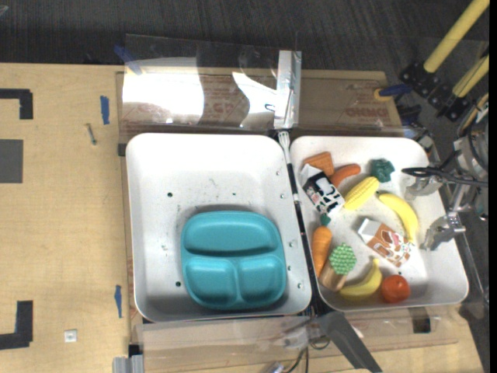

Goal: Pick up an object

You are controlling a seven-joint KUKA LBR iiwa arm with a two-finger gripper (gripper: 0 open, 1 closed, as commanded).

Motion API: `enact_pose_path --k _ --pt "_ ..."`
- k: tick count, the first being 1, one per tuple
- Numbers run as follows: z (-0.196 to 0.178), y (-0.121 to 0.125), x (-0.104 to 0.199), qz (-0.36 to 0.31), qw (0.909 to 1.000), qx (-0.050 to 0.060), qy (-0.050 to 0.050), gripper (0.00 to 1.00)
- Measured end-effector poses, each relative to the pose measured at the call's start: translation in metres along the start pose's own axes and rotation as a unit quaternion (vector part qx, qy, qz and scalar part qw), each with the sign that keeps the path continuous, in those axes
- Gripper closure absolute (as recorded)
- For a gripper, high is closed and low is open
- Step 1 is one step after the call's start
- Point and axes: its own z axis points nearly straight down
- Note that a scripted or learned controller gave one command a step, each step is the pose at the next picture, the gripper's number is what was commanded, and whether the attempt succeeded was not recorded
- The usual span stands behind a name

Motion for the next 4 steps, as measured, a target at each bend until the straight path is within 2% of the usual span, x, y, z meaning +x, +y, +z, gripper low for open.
enact_pose_path --k 1,2,3,4 --pt "0.160 -0.016 -0.022 0.027 0.9996 0.000 -0.007 0.00" --pt "0.183 -0.011 -0.140 0.054 0.9982 -0.001 0.026 0.00" --pt "0.196 -0.024 -0.066 0.189 0.9820 0.000 -0.001 0.00" --pt "0.195 -0.016 0.010 0.245 0.9695 0.000 -0.005 0.00"
